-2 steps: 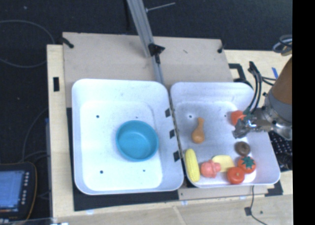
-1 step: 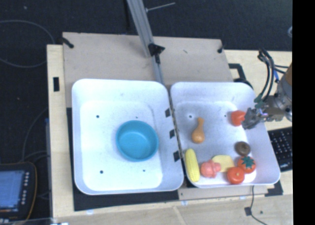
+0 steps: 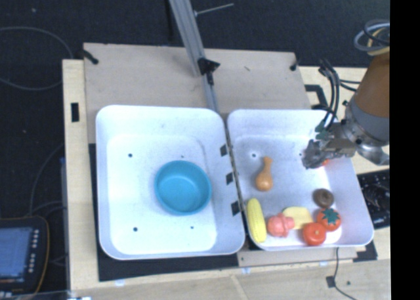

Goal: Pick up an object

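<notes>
Over right bin (image 3: 275,121), upper right part: gripper (image 3: 315,155), reaching in from the right edge, grey arm (image 3: 367,128) with orange band (image 3: 375,88) above the wrist. Fingers dark and blurred against the white floor; cannot tell whether apart or together. Nothing visible between them.

Relative to gripper:
- Chicken drumstick (image 3: 264,175), tan-orange, lower left, near but apart, thin end pointing up toward the bin's far wall. Closest item.
- Brown round piece (image 3: 322,197), below and just to the right, apart, near the bin's right wall.
- Tomato (image 3: 315,234), red, further below, at the bin's near wall.
- Strawberry-like red piece with green top (image 3: 329,218), below, touching or just beside the tomato, under the brown round piece.
- Pale yellow piece (image 3: 297,214), below and slightly left, partly covered by neighbours.
- Pink piece (image 3: 280,225), lower left, touching the pale yellow piece.
- Corn cob (image 3: 256,219), yellow, far lower left, lying along the bin's left wall.

All seven items resting on the bin floor, none lifted.

Well to the left of gripper: left bin (image 3: 125,128), with blue bowl (image 3: 182,187) upright near its centre.

Up and left of gripper: grey metal strut (image 3: 187,20) crossing the bench (image 3: 151,75) at a slant, ending near the seam between the bins.
</notes>
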Available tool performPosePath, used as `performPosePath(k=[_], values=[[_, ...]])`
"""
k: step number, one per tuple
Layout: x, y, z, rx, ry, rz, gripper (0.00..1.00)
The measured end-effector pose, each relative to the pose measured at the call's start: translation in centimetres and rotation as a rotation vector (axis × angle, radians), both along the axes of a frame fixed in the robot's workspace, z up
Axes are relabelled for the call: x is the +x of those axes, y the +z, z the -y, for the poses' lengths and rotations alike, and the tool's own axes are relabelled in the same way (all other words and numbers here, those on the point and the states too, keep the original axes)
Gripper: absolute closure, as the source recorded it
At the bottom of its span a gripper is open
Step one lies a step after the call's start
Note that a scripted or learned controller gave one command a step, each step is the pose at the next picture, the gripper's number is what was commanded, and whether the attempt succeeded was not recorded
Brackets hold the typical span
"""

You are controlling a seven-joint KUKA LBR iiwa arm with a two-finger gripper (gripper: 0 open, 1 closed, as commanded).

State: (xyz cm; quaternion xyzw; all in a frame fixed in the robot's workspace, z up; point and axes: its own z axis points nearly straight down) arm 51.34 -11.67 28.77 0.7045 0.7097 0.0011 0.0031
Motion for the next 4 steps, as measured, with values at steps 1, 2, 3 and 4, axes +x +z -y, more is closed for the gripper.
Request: performPosePath(k=[1, 2, 3, 4], values=[[1.2, 0.1, -4.8, 0.002, 0.001, -0.002, 1.0], [2.0, -2.2, -9.9, 0.004, 0.0, -0.011, 1.0], [1.9, -3.7, -14.7, 0.003, -0.001, -0.012, 1.0], [2.1, -3.6, -20.1, 0.005, 0.003, -0.008, 1.0]])
